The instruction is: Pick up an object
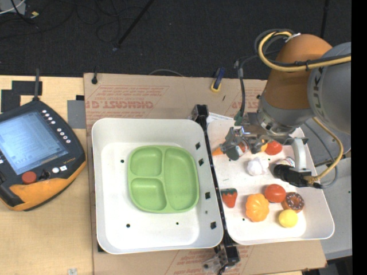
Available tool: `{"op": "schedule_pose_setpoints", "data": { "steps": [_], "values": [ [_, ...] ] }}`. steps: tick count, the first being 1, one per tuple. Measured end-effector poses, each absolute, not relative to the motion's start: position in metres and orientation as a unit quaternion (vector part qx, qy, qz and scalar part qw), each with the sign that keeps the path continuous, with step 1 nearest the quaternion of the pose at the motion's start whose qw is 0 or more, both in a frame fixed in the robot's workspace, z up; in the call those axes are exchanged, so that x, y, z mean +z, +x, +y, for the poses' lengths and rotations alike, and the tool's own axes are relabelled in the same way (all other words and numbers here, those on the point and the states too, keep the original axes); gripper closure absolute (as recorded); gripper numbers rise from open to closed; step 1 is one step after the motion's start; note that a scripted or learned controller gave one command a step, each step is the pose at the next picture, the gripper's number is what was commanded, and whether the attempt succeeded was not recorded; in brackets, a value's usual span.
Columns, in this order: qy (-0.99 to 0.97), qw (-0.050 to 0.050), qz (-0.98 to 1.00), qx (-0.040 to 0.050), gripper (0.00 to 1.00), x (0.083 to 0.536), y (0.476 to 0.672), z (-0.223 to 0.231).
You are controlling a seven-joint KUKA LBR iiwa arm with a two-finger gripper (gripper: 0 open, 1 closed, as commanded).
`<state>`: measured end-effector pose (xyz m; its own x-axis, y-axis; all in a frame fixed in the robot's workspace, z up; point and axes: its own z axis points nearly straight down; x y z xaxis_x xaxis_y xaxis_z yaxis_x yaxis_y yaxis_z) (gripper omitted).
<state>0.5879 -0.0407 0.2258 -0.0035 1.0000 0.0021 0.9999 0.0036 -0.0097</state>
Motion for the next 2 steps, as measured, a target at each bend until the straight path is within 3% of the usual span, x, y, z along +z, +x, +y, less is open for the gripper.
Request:
{"op": "schedule_pose_setpoints", "data": {
  "steps": [1,2],
  "values": [
    [-0.706,0.005,-0.708,0.0034,1.0,0.219,0.572,-0.001],
    [-0.706,0.005,-0.708,0.0039,1.0,0.214,0.545,0.042]
  ]
}}
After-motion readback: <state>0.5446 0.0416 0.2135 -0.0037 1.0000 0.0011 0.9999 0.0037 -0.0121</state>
